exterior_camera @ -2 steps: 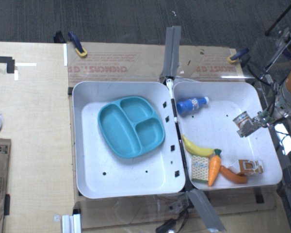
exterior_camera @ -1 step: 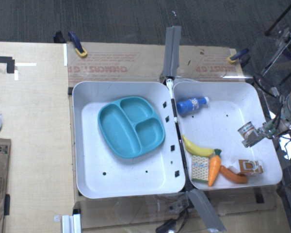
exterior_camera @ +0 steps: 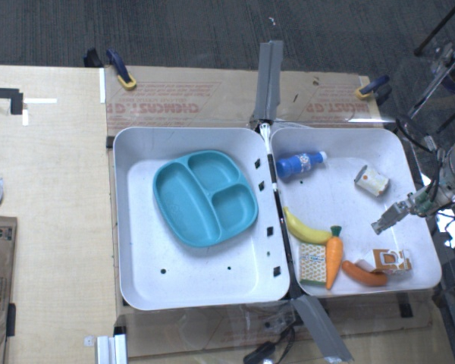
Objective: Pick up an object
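Observation:
The right bin (exterior_camera: 409,165) holds several objects. A blue bottle (exterior_camera: 299,163) lies at its far left, and a small white-and-tan block (exterior_camera: 371,180) sits at the far right. Along the near side lie a yellow banana (exterior_camera: 305,230), an orange carrot (exterior_camera: 333,256), a green-and-white packet (exterior_camera: 312,265), an orange sausage-shaped piece (exterior_camera: 364,274) and a small orange-and-white box (exterior_camera: 393,261). My gripper (exterior_camera: 387,220) hangs over the right side of this bin, between the block and the small box, holding nothing that I can see.
The left bin (exterior_camera: 136,256) holds a teal divided plate (exterior_camera: 205,197). A grey divider post (exterior_camera: 269,82) stands between the bins at the back. Clamps (exterior_camera: 121,70) and cables lie near the bench edges.

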Controlling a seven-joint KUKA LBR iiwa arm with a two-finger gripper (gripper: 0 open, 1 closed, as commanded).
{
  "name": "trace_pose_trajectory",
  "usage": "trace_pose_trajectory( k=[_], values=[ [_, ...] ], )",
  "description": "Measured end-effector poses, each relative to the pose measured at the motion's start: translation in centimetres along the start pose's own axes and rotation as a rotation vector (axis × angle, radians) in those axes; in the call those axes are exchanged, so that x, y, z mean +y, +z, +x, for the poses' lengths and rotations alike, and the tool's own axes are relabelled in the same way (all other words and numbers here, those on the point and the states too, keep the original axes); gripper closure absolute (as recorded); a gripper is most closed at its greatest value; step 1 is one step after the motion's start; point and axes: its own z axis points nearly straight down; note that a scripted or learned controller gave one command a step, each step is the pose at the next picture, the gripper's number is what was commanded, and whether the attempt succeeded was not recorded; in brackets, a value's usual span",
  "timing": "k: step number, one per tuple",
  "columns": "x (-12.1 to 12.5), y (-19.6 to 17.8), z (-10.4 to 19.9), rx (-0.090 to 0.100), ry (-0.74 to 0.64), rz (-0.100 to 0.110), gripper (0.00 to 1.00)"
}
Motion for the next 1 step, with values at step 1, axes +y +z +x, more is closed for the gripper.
trace_pose_trajectory(
  k=[1],
  values=[
    [1.50, 11.98, 2.75, -0.004, 0.012, -0.012, 0.00]
  ],
)
